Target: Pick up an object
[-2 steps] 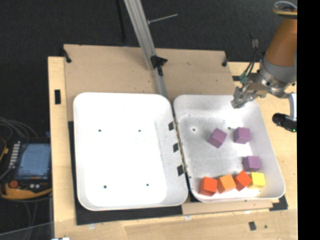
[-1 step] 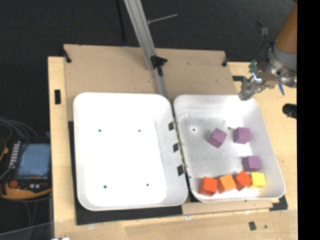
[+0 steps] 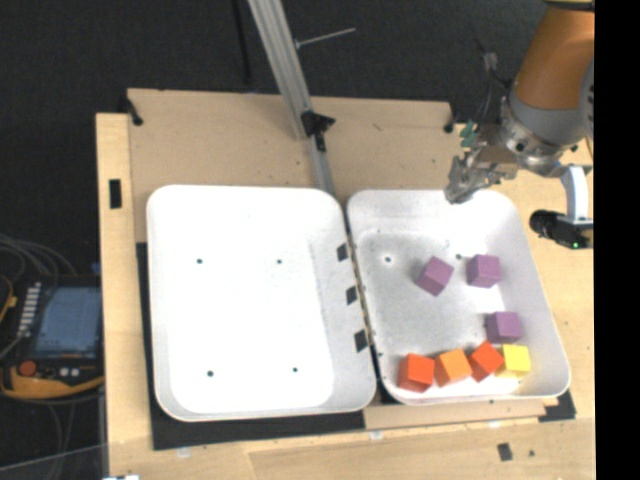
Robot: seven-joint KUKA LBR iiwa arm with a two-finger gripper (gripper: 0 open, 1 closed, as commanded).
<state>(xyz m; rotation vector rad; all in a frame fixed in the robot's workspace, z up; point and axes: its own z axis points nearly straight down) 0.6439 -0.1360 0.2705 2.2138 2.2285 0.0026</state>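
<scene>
Blocks in the right bin [image 3: 400, 208]: three purple [image 3: 435, 275], apparently three orange [image 3: 417, 371], one yellow [image 3: 516, 358]; gripper [image 3: 462, 190] state unclear.

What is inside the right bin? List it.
Right bin: three purple cubes, three orange cubes, one yellow cube. The gripper covers its far rim.

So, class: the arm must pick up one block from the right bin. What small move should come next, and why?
Probably move the gripper forward and down toward the nearest purple block. The gripper sits at the right bin's far rim, holding no block, and that purple block lies apart from the others, leaving room around it.
</scene>
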